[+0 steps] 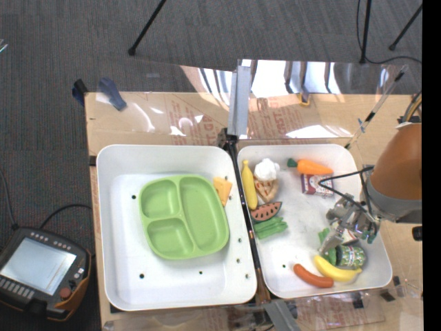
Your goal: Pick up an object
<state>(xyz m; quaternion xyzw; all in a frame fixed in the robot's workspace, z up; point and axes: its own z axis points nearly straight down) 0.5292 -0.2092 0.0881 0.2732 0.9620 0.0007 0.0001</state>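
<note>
— Where's the pincer (350, 227)?
— Down low at the right of the frame, inside the right bin (303, 254), just above a green can (349, 256).
— Open or closed?
— Can't tell.
— And near the can?
— A yellow banana (335, 269), touching it. A red sausage (311, 276) further left.
— And the left bin (124, 281)?
— Holding a green plate (183, 216).

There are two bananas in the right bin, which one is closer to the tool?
The banana lying at the bin's near right, beside the red sausage, just below the tool. The other banana lies along the left wall.
</note>
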